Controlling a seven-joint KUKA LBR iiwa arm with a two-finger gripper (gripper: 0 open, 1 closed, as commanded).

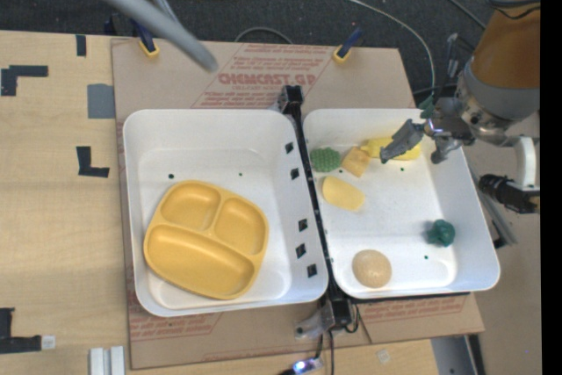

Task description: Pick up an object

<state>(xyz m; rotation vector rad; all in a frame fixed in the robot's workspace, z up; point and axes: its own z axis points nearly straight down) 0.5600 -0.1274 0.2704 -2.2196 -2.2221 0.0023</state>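
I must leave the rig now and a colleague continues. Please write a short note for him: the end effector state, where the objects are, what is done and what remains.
End effector: above the back of the right white bin, over the bright yellow item. No object seen between its fingers; open or shut cannot be judged.

Right bin: small green bumpy ball, tan block-shaped piece, pale yellow oval piece, beige round ball, small teal object.

Left white bin: yellow plastic divided plate.

Done: the arm is at the right bin.
Left: grasp and lift one object.
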